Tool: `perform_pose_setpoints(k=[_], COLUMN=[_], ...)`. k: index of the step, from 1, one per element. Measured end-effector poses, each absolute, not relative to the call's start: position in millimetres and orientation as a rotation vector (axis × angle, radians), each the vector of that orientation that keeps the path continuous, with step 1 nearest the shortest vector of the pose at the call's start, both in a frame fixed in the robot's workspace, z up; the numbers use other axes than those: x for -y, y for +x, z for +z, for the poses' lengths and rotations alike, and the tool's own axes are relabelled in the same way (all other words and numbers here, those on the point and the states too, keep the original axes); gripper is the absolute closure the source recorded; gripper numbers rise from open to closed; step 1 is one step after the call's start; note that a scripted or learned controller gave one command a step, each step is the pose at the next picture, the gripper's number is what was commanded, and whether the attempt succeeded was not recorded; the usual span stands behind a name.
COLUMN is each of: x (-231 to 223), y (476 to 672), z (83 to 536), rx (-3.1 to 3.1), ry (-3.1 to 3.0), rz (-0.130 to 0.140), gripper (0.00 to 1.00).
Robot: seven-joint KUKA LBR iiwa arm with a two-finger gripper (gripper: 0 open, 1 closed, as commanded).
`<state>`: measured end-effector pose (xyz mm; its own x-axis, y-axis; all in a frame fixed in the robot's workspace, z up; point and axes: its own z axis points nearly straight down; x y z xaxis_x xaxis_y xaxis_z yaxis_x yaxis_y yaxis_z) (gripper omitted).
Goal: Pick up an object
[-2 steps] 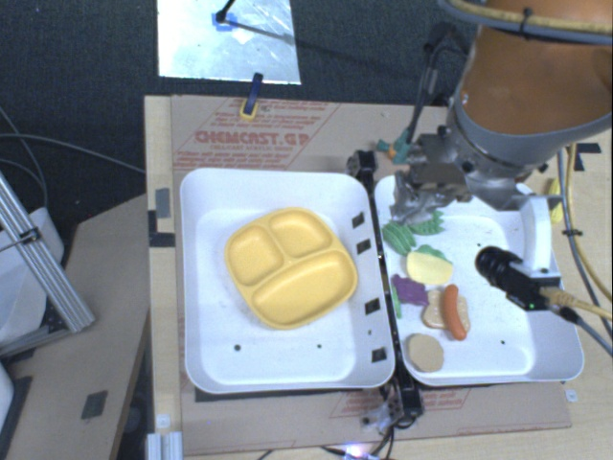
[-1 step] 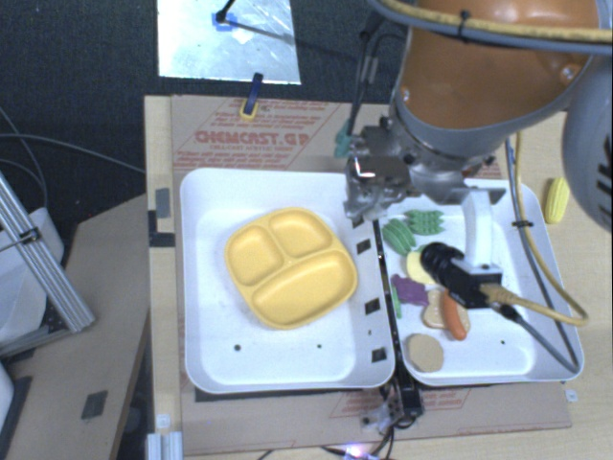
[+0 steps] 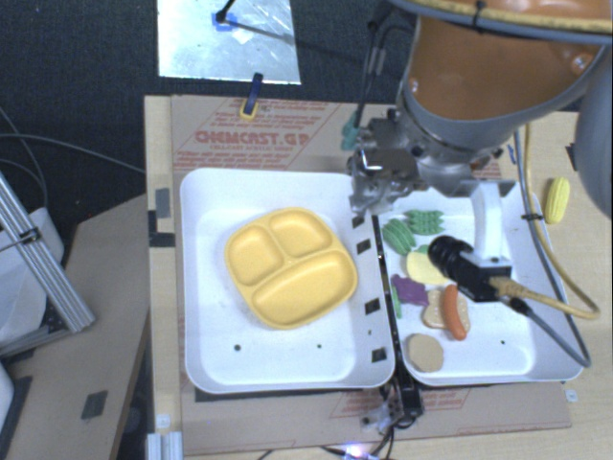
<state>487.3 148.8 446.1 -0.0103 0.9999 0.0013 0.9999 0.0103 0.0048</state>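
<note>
My gripper (image 3: 365,202) hangs over the divider between the two white bins, at the top left corner of the right bin (image 3: 541,353). Just right of it and below lie several toy foods: a dark green leafy piece (image 3: 422,221), a green pod (image 3: 397,236), a pale yellow piece (image 3: 418,264), a purple piece (image 3: 410,290), a hot dog in a bun (image 3: 452,311) and a tan round cookie (image 3: 425,352). Nothing shows held at the gripper. The arm's wrist hides the upper part of the right bin.
The left bin (image 3: 196,286) holds a yellow three-compartment plate (image 3: 290,266). A yellow toy corn cob (image 3: 556,199) sits by the right bin's far right rim. Both bins rest on cardboard (image 3: 278,132). A metal frame stands at the far left.
</note>
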Motion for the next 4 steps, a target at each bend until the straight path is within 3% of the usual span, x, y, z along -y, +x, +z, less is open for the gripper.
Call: perform_pose_setpoints(k=[1, 2, 4], x=[-116, -56, -151], y=[486.8, 486.8, 486.7], z=[438, 412, 481], rx=[-2.22, -2.215, -2.228], ry=[2.223, 2.226, 2.211], rz=[0.0, 0.0, 0.01], gripper=[1.0, 1.0, 1.0])
